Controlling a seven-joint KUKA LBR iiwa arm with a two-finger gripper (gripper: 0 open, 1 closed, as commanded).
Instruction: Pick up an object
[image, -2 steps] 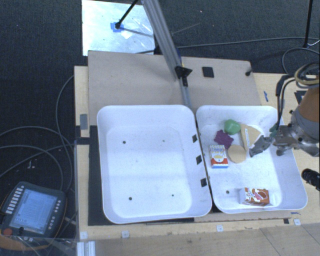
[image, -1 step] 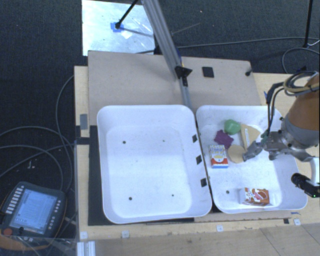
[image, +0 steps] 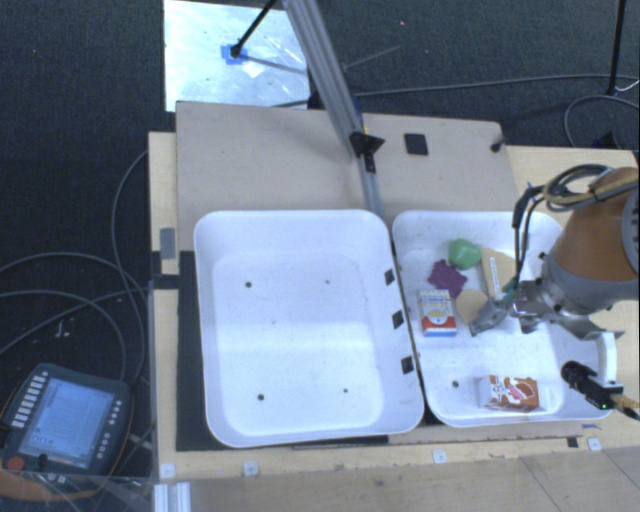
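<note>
Bench (image: 300, 160): a tan board under two shallow white bins set side by side, with dark carpet around it.
Left bin (image: 215, 300): the larger one, toward nine o'clock of the scene; a few small dark dots mark its floor.
Right bin (image: 440, 415): toward three o'clock, touching the left bin along a shared edge with small black clips.
Arm (image: 600, 245): grey with an orange band, coming in from three o'clock and bending down over the right bin; black cables loop above the wrist.
Gripper (image: 497, 312): low over the middle of the right bin, pointing toward nine o'clock. Whether the jaws are apart or together I cannot tell; nothing is seen between them.
Small box (image: 437, 312): white, blue and orange, lying flat just at nine o'clock of the gripper, near the bin's left wall.
Purple piece (image: 446, 275): a ragged shape at twelve o'clock of the small box, close to it.
Green ball (image: 464, 252): just at one o'clock of the purple piece, touching or nearly so.
Yellow card (image: 497, 268): pale, at three o'clock of the green ball, partly under the gripper.
Snack packet (image: 513, 393): orange and white, lying at six o'clock of the gripper, near the bin's lower wall, well apart from the other things.
Tablet (image: 62, 418): on the floor at eight o'clock.
Metal pole (image: 335, 85): slants up from the bins toward twelve o'clock.
</note>
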